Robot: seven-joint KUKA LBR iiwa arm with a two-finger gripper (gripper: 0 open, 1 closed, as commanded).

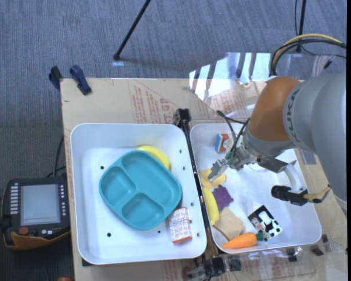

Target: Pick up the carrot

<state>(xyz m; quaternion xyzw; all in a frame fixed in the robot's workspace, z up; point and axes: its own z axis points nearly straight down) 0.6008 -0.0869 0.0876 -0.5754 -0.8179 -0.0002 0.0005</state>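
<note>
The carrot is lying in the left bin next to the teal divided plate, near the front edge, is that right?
Not quite. The camera view shows the carrot near the front edge of the right bin, beside a tan block. The teal divided plate sits in the left bin.

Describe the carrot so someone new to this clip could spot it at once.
Look in the right bin, along its near edge. The carrot lies there on its side, just below a tan bread slice and left of a black-and-white toy. It is the only orange, tapered thing in that bin.
</note>
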